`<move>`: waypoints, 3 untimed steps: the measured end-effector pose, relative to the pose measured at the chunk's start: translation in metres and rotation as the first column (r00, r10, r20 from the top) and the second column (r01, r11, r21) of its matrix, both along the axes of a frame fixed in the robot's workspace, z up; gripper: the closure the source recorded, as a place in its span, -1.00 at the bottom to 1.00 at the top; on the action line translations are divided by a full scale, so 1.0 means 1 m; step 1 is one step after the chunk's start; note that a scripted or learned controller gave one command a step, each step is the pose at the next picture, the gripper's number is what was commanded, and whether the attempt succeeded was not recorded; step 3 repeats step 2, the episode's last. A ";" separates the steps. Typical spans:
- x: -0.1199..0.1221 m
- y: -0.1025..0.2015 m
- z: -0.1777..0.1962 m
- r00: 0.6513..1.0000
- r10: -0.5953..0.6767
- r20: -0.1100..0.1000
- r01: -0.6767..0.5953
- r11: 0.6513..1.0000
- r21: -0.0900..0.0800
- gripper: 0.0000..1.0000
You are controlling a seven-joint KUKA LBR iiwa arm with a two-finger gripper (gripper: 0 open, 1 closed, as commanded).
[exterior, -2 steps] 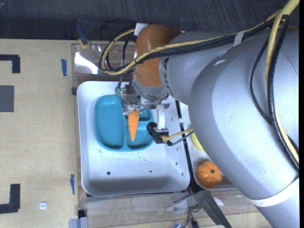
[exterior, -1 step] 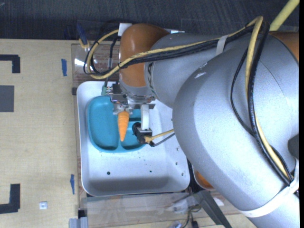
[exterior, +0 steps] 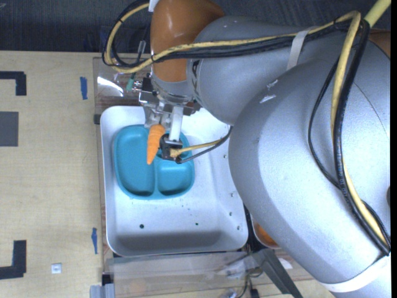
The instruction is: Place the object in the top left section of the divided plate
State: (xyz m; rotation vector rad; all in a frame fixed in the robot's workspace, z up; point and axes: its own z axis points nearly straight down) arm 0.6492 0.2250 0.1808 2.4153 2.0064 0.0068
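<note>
while the grey arm (exterior: 291,104) looms over most of the white bin (exterior: 186,228), the risk lies at the blue divided plate (exterior: 152,163) sitting in that bin: the orange carrot (exterior: 152,144) hangs tilted over the plate's middle ridge, so a release here could leave it straddling two sections or rolling into the wrong one. the gripper (exterior: 166,129) sits just above the plate's upper edge with the carrot at its tip, but whether the carrot is truly pinched, or how wide the fingers stand, i cannot tell. bin and plate look like smooth, hard plastic, shallow with rounded corners; the carrot is tapered, slick-looking, likely a toy. the table (exterior: 49,166) beside the plate is pale wood.
</note>
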 end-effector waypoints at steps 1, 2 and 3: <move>-0.005 -0.035 -0.069 0.998 0.064 0.016 -0.064 0.998 0.003 1.00; -0.006 -0.036 -0.070 0.998 0.063 0.010 -0.063 0.998 0.000 -1.00; -0.006 -0.036 -0.070 0.998 0.063 0.010 -0.063 0.998 0.000 -1.00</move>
